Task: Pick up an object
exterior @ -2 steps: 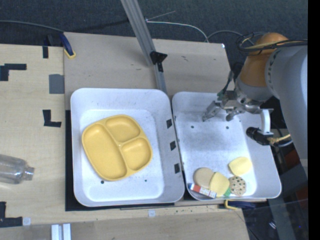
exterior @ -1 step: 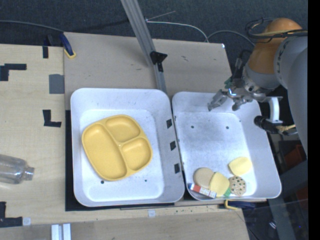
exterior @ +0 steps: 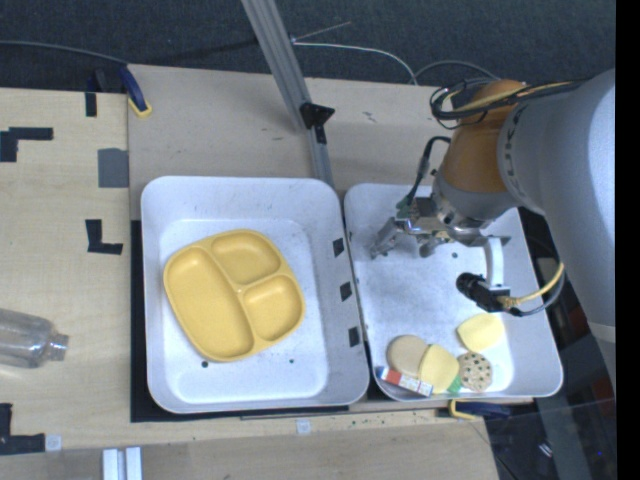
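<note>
My gripper (exterior: pixel 404 243) hangs over the upper left part of the right bin (exterior: pixel 540 368), its two fingers spread open with bare bin floor between them. Several small food-like items lie along that bin's front edge: a round tan piece (exterior: pixel 406 351), a yellow piece (exterior: pixel 438 365), a speckled cookie (exterior: pixel 476 371), another pale yellow piece (exterior: pixel 481 331) and a small red and white item (exterior: pixel 404 379). All of them sit well below the gripper in the view, and none touches it.
The left bin (exterior: pixel 160 208) holds a yellow divided plate (exterior: pixel 233 293). A clear bottle (exterior: pixel 28 339) lies on the bench at far left. A slanted metal rail (exterior: pixel 278 50) ends near the bins' shared top corner. Black cable and a connector (exterior: pixel 478 288) hang from the wrist.
</note>
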`<state>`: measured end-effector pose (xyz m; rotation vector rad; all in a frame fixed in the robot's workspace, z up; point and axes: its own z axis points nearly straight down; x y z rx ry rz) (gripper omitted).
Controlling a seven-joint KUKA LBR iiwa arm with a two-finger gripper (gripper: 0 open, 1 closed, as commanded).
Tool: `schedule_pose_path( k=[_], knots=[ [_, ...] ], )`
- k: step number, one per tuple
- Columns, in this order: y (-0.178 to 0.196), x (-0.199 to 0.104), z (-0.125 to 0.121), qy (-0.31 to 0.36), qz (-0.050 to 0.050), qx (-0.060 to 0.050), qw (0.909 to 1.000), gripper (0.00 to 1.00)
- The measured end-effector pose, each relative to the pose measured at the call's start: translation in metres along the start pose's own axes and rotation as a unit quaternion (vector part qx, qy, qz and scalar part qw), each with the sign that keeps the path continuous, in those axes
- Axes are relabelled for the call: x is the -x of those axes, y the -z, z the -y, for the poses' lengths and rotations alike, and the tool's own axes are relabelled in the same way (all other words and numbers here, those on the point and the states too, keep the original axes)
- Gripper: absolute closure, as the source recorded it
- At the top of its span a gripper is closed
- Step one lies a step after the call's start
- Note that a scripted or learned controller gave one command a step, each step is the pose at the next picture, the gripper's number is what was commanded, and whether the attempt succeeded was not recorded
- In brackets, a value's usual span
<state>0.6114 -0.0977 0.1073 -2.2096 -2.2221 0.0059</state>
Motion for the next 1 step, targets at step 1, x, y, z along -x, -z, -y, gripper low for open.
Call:
schedule_pose_path(
  k=[1],
  knots=[
    [0.0117,0.0031,-0.0017,-0.001,0.000,0.003,1.0000,1.00]
  ],
)
